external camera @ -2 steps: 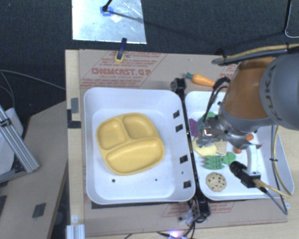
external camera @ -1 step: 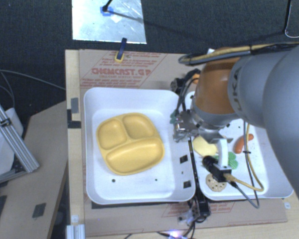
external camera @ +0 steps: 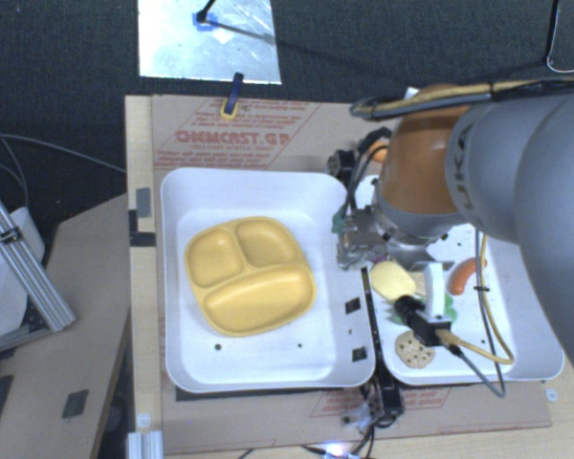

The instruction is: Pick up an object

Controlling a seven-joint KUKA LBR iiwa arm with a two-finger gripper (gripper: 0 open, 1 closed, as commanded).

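Two white bins (external camera: 258, 185); arm (external camera: 478, 161) hides right bin; pincer (external camera: 356, 247) state unclear.

This is a robotics lab test cell, not a home or kitchen. The grey arm (external camera: 517, 161) with its orange band reaches over a bench (external camera: 239, 127) topped with printed cardboard, and loose cables (external camera: 488, 338) trail beneath its wrist. To the wrist's left sit two shallow white bins (external camera: 258, 185) holding toy food and a yellow divided plate (external camera: 251, 273). Farther left stands an aluminium frame strut (external camera: 19, 256); beyond the bench, dark carpet bears a shiny metal sheet (external camera: 209, 27).
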